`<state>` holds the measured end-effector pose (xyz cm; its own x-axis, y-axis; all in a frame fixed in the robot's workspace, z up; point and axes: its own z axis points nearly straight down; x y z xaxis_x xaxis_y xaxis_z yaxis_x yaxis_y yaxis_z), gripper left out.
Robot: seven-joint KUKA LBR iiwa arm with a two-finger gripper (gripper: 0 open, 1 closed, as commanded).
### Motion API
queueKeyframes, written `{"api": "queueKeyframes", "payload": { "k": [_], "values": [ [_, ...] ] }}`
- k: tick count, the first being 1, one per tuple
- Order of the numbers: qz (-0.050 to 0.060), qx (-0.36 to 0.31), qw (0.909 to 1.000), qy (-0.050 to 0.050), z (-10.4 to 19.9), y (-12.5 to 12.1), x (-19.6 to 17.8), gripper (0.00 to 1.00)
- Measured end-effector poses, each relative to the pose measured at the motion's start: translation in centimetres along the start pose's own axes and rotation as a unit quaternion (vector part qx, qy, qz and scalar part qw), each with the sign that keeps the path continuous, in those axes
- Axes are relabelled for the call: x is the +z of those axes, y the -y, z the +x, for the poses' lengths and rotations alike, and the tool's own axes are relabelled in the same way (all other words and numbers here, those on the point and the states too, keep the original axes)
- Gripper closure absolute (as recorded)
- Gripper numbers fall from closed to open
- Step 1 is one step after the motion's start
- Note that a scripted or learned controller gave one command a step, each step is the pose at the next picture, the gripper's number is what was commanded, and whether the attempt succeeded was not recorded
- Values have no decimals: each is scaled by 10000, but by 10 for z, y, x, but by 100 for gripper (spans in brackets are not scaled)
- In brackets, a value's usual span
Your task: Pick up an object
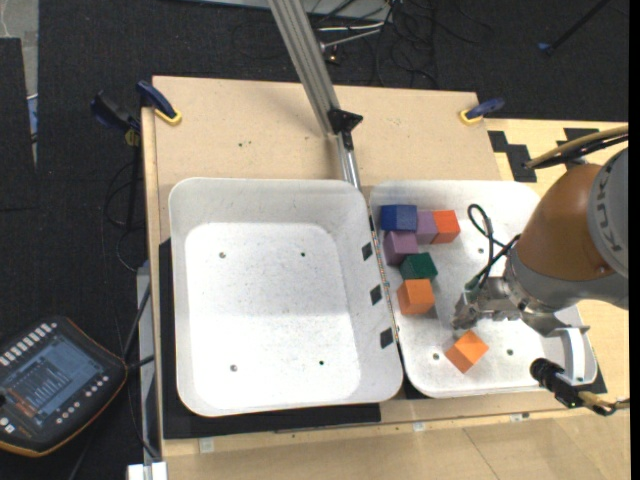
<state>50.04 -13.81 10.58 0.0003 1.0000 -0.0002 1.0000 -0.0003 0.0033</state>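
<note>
A: How were the blocks laid out, and why might they have been placed that way?

B: All the blocks were found in the right bin [520,200]. A blue block [398,217], two purple blocks [414,234], an orange block [445,225], a green block [419,265] and a second orange block [416,296] were packed together against the bin's left wall, touching or nearly so. One orange block [466,351] was seen apart from them, nearer the bin's near edge, turned at an angle. The left bin [262,200] was seen beside it with only its speckled floor showing. The tight cluster was judged hard to enter with two fingers, so the lone block was taken as the likeliest object for the pick.

A: And the gripper?

B: The gripper [470,310] was seen low over the right bin's floor, reached in from the right under the arm's orange band [565,223]. It was placed just beyond the lone orange block on its far side, and right of the cluster's near orange block.

A: Was it wide, narrow, or holding something?

B: That could not be told; the tip was small and partly masked by the wrist and cables. No block was seen lifted or enclosed by it. The lone orange block was seen resting on the bin floor, so the pick was judged not yet done.
</note>
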Motion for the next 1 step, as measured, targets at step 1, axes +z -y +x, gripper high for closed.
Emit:
{"api": "queueKeyframes", "payload": {
  "k": [1],
  "values": [
    [-13, -12, 10000, 8, -5, -9, -47, 100]
  ]
}}
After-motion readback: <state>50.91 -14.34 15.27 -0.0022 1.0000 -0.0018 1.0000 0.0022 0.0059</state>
